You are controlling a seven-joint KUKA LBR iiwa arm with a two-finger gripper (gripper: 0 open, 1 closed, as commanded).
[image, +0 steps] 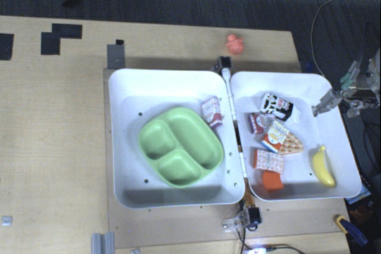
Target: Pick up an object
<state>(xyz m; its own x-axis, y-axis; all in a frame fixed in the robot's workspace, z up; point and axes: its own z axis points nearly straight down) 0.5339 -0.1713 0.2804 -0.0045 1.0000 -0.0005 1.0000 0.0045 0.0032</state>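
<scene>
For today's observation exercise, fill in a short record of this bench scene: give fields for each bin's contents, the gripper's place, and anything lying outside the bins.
left bin: green divided plate; small red and white packet by its right wall
right bin: banana, black and white carton, waffle piece, orange block, several small packets
gripper: over the right bin's upper right edge, nothing seen between its fingers
outside the bins: pink object on the bench

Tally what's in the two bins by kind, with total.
Green divided plate: 1
Banana: 1
Waffle piece: 1
Orange block: 1
Small printed packets/boxes: 5
Total: 9
</scene>
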